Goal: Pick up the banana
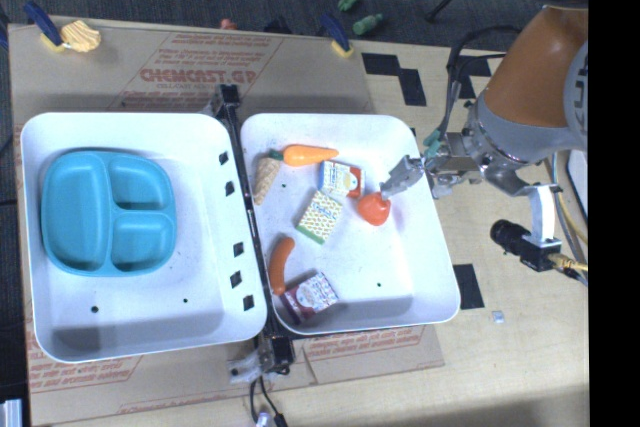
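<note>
Where the arm reaches in from the right, its gripper (403,176) sits over the right edge of the right bin (425,287), just above and beside a red tomato (374,208). Whether the gripper touches the tomato cannot be told, and the view does not show how far its jaws stand open or whether they have hold of anything.

The banana (266,177), a short pale yellow piece, lies against the left wall of the right bin, near its far left corner. It is well apart from the gripper, with other items between them.

Other contents of the right bin:
- An orange carrot (310,155) lies near the far edge, just beside the banana's upper end.
- A small juice box (340,179) lies near the centre, close to the tomato.
- A green and yellow packet (320,217) lies tilted just below the juice box.
- A sausage (281,263) lies along the left wall, toward the near edge.
- A dark carton (310,296) sits at the near edge, touching or almost touching the sausage's lower end.

The left bin (120,335) holds a blue divided plate (70,245), set toward its left edge.
</note>
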Controlling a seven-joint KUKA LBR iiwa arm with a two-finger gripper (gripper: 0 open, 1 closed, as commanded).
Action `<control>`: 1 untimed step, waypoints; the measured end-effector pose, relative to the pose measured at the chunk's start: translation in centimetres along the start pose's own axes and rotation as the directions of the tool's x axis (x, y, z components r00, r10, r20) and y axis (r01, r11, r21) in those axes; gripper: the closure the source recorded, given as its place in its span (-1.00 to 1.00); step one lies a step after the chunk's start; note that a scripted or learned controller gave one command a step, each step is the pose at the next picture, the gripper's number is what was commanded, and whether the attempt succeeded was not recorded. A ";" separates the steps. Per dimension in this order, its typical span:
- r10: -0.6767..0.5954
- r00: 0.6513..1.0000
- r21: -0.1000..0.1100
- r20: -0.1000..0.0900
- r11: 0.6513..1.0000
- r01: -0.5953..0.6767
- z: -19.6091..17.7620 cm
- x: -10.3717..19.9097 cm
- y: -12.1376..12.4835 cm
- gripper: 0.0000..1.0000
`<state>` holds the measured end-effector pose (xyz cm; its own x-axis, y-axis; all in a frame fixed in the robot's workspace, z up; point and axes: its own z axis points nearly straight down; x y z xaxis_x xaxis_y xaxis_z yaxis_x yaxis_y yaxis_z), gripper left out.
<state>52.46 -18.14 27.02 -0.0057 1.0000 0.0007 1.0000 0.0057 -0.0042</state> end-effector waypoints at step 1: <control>0.431 0.902 0.003 -0.001 0.902 -0.431 7.4 7.2 -2.3 -1.00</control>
<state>50.10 -10.91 19.66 0.4263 0.9046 -0.0002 0.9046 -0.4262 -0.0070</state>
